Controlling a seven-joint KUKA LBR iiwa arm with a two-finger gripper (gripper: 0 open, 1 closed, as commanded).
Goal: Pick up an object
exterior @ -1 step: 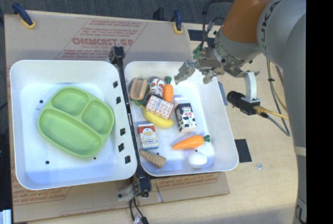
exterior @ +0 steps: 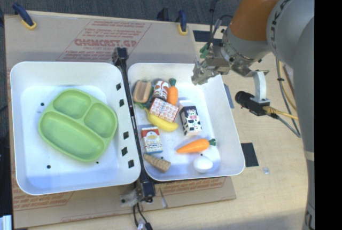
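Note:
The right bin (exterior: 227,117) holds several toy foods: a hot dog (exterior: 141,91), a small can (exterior: 160,88), an upright carrot (exterior: 172,94), a red-and-white box (exterior: 163,110) over a banana (exterior: 163,124), a cow-print milk carton (exterior: 190,119), a small red carton (exterior: 152,140), a lying carrot (exterior: 194,145), a white egg (exterior: 203,164) and a cone-like piece (exterior: 157,163). My gripper (exterior: 201,75) hovers over the bin's far right corner, above and right of the upright carrot. Nothing shows between its fingers.
The left bin (exterior: 21,117) holds a green divided plate (exterior: 78,124). Both bins rest on a cardboard sheet (exterior: 107,37) held by blue clamps (exterior: 24,15). A black divider (exterior: 125,106) runs between the bins. Cables (exterior: 283,111) trail at the right.

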